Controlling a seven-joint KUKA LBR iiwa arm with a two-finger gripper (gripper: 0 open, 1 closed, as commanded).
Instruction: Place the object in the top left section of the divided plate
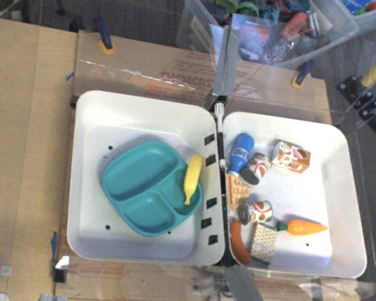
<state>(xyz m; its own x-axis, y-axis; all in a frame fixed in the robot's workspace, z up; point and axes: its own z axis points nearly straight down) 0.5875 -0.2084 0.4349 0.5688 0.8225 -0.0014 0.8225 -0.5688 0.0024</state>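
Observation:
A teal divided plate (142,178) lies tilted in the left white bin (92,166). A yellow banana (192,178) rests in the narrow compartment along the plate's right edge, close to the wall between the bins. The plate's large upper-left compartment and its lower compartment hold nothing. In the right bin (330,195) lie a blue bottle (241,152), a small patterned carton (291,157), two small cans (258,168) (258,211), a carrot (305,228), a reddish sausage (239,242), an orange waffle-like piece (237,188) and a small packet (264,244).
The two bins meet at a raised middle wall with black tabs (212,186). A clear tub of mixed toys (268,10) stands behind the bins. Blue clamps (105,41) (300,76) hold the board's far edge. Bare wooden bench (9,152) lies to the left.

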